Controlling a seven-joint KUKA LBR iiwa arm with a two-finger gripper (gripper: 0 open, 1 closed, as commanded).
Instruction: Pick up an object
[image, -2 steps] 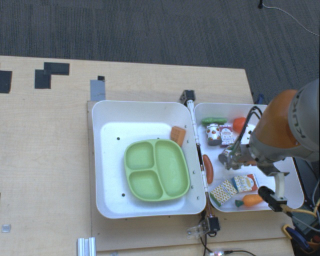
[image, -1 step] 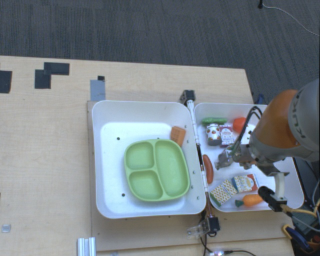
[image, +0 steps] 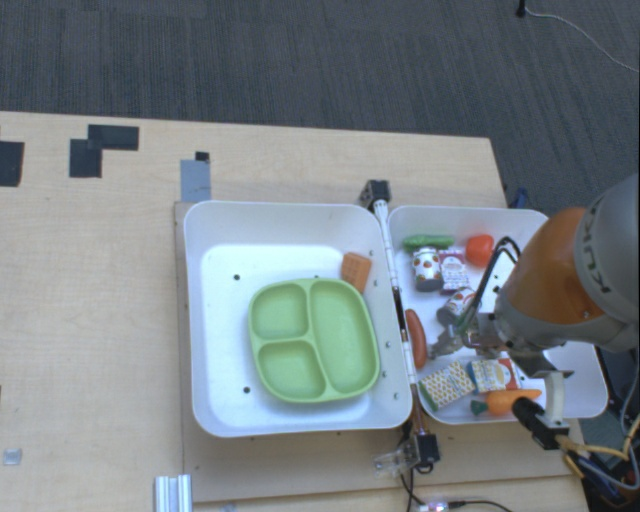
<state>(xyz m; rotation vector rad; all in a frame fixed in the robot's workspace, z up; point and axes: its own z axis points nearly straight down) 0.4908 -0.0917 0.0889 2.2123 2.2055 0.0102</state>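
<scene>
Toys crowd the right bin (image: 470, 212): a sausage (image: 417, 338), a tomato (image: 480, 247), a carrot (image: 506, 402), small packets. The gripper (image: 462, 333) hangs low among them; whether it grips anything, I cannot tell. A green tray (image: 313, 340) and an orange block (image: 355, 269) lie in the left bin (image: 215, 300).

Green plate (image: 313, 340); orange block (image: 355, 269); white bins (image: 196, 330).
</scene>
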